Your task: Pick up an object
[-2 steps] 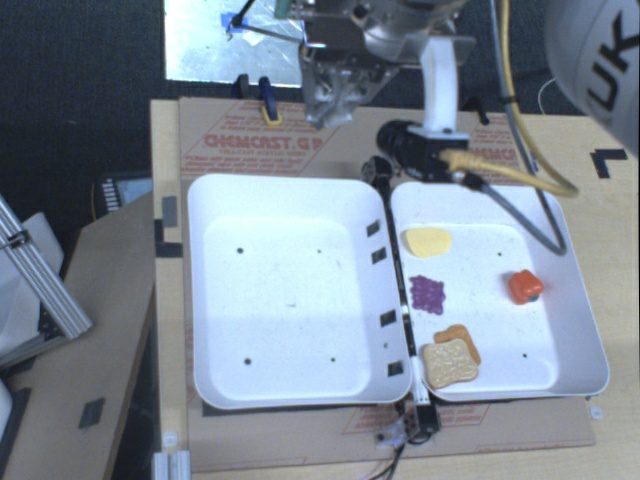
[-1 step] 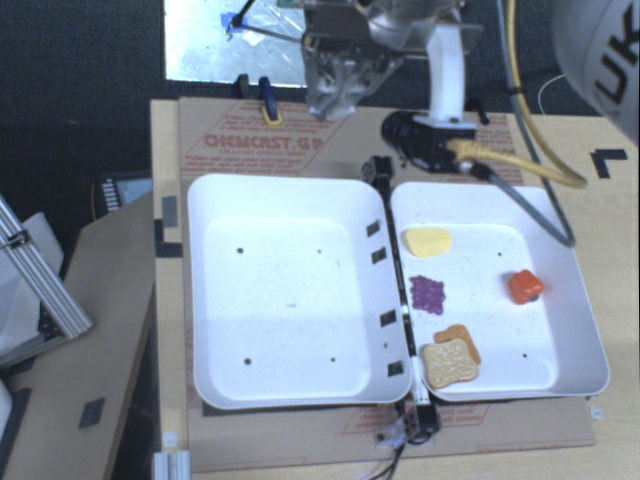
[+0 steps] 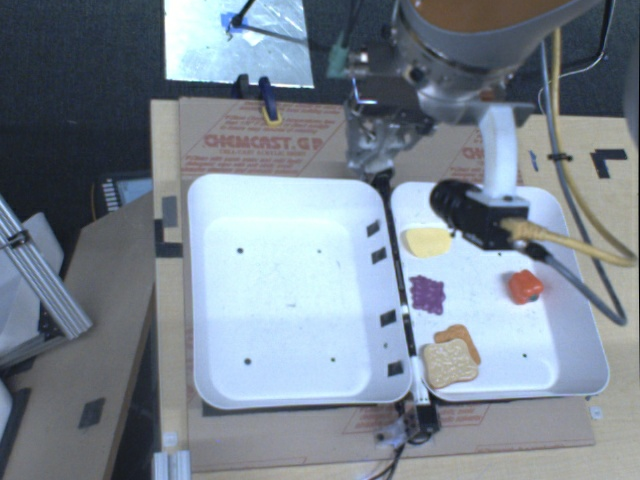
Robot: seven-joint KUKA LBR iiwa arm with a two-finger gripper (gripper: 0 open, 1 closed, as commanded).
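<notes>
Left bin (image 3: 280, 288). Gripper (image 3: 378, 158) hangs above the far end of the divider; jaw state cannot be told. Right bin (image 3: 560, 358) holds yellow slice (image 3: 427, 240), purple grape cluster (image 3: 427, 294), toast pieces (image 3: 451, 360), orange-red tomato (image 3: 524, 287).

White bins (image 3: 300, 193), tan counter (image 3: 165, 128), brown cardboard (image 3: 260, 138) with red print. Yellow slice (image 3: 427, 241), purple grape bunch (image 3: 427, 294), orange-red fruit (image 3: 524, 287), tan toast (image 3: 451, 363) with darker brown crust. Grey-and-orange arm (image 3: 480, 18).
</notes>
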